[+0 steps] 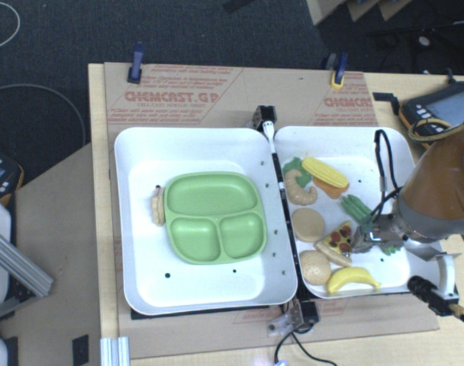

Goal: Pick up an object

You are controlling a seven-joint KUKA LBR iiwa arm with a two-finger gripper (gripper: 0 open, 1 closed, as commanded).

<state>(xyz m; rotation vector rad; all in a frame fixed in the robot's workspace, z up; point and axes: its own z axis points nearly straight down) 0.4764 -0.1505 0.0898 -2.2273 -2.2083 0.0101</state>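
The right bin (363,155) holds several toy foods: a yellow corn cob (324,172), a green vegetable (356,205), a tan curled pastry (300,190), a round cookie (308,223), a pizza slice (337,242), a pale bun (315,266) and a yellow banana (351,280). My gripper (367,239) is low in this bin. It sits just right of the pizza slice and below the green vegetable. The grey and orange arm above hides part of it.
The left bin (140,280) bears a green divided plate (214,216), with a small tan item (157,204) at its left side. A black cable (382,166) loops over the right bin's far right. A device (434,113) lies beyond the bin at the right.
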